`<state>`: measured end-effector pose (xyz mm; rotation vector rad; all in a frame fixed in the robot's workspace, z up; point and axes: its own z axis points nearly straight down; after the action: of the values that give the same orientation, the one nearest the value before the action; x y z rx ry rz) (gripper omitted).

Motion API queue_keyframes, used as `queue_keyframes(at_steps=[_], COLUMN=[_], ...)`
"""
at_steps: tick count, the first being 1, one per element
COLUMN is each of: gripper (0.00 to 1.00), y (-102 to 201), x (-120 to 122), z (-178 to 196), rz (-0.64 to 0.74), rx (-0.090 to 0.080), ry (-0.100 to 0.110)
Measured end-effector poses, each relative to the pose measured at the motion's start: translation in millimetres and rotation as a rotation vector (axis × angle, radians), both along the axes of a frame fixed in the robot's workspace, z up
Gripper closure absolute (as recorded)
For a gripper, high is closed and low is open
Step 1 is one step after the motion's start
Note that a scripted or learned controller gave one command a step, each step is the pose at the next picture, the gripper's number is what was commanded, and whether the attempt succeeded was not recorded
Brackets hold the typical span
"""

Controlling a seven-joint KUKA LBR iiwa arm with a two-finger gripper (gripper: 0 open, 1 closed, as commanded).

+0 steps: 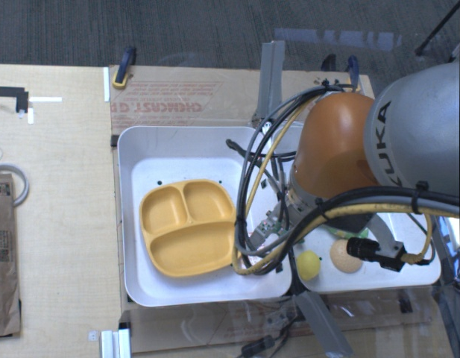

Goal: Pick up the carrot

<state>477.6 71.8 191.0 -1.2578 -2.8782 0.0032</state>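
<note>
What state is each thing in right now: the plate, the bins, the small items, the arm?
Yellow divided plate: lying flat, right way up, in the left bin, compartments bare.
Yellow ball: resting in the right bin, by its left wall.
Tan round item: resting beside the ball, partly behind a cable.
Arm: reaching low over the divide between the bins, its cables draped over the plate's right edge.
</note>
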Motion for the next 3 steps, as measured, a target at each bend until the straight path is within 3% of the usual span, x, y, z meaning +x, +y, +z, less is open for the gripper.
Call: queue_keyframes(at_steps=[1,2,3], gripper=[0.00,0.00,0.00], y=[-91.0,-38.4,-117.5], x=[1.2,0.3,1.0], z=[223.6,72.4,232.8], rz=[0.136,0.231,0.007], rx=[0.000,0.001,0.000], ry=[-0.002,0.000,0.000])
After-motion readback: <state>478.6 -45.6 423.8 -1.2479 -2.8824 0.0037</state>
